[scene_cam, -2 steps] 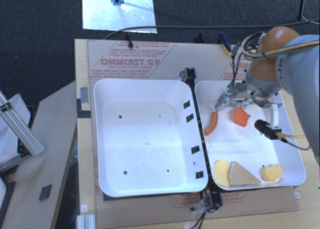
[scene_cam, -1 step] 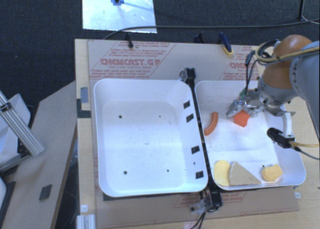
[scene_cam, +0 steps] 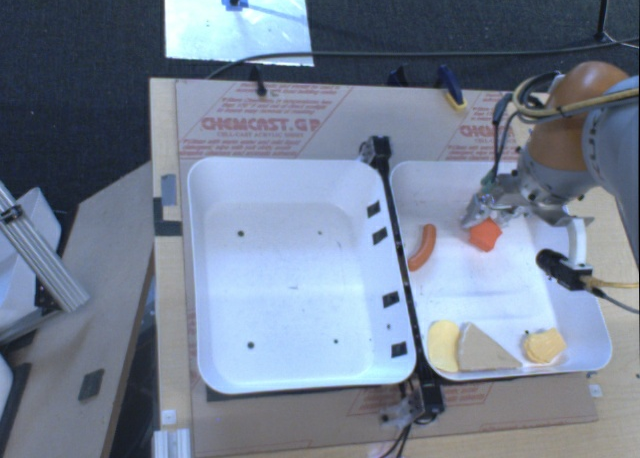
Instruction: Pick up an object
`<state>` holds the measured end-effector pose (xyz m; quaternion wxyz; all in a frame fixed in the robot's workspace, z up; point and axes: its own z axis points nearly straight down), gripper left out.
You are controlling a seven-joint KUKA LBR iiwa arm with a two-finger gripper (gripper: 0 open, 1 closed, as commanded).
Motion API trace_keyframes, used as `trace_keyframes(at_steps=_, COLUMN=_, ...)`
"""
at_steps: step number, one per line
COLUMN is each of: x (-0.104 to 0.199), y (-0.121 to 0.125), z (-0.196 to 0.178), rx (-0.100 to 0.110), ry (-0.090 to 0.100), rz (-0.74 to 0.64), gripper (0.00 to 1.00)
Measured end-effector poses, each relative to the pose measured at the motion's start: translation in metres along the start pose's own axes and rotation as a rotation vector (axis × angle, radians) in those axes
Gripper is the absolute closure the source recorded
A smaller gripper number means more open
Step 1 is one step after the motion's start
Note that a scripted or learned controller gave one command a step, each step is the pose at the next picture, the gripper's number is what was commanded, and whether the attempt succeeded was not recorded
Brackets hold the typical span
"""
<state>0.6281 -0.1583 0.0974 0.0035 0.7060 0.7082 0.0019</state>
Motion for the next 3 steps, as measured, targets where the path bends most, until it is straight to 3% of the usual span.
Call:
trace_keyframes(at_steps=1, x=0.061, y=0.030, z=-0.069, rx=-0.002, ry=0.002, rz=-0.008, gripper=1.00)
trace_keyframes(at_steps=2, x=0.132, y=0.028, z=-0.145, rx=-0.003, ry=0.004, rz=-0.010, gripper=1.00)
trace_keyframes(at_steps=3, x=0.221, y=-0.035, z=-0.084, rx=0.016, ry=0.007, rz=-0.010, gripper=1.00)
